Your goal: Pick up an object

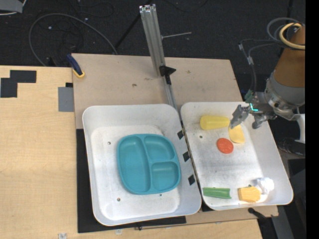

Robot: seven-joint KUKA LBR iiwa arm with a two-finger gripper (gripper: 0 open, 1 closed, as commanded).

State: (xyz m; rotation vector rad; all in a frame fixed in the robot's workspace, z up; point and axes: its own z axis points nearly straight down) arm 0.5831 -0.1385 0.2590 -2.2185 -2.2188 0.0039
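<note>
Hand [247, 116] hangs over the right bin's [271, 146] far edge, fingers spread wide and holding nothing; the nearest target, a small yellow piece [238, 135], sits just beneath and toward the camera, so I'd expect a short drop.

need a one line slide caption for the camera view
Arm's claw hovers over the right bin near a yellow block and red disc; teal tray in the left bin.

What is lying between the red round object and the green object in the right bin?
Nothing: in the camera view, only bare white bin floor separates the red round object from the green object.
</note>
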